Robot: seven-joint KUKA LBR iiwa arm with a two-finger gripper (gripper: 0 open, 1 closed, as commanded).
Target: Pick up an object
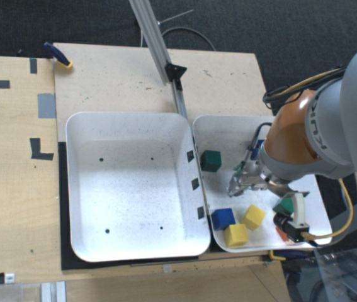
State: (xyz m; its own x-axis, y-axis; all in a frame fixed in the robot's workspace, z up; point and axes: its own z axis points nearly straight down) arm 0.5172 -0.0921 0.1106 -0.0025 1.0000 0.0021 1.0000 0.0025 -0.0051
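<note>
The gripper (236,186) hangs low over the middle of the right bin (227,134), the grey arm (310,134) with its orange band reaching in from the view's right. From this slant the view does not show whether the gripper is spread or closed, and nothing can be seen pinched in it.

Four cubes lie in that bin, all apart from the gripper's tip. The green cube (211,160) sits toward the view's upper left of the tip, near the wall shared with the left bin (128,187). The blue cube (223,218) lies below the tip in the view, close to the bin's near edge. A yellow cube (254,216), turned on a slant, lies just beside the blue one on its right. A second yellow cube (235,234) lies between them and nearer the front rim, close to both. A small green piece (286,205) shows farther right, partly hidden by the wrist.
</note>
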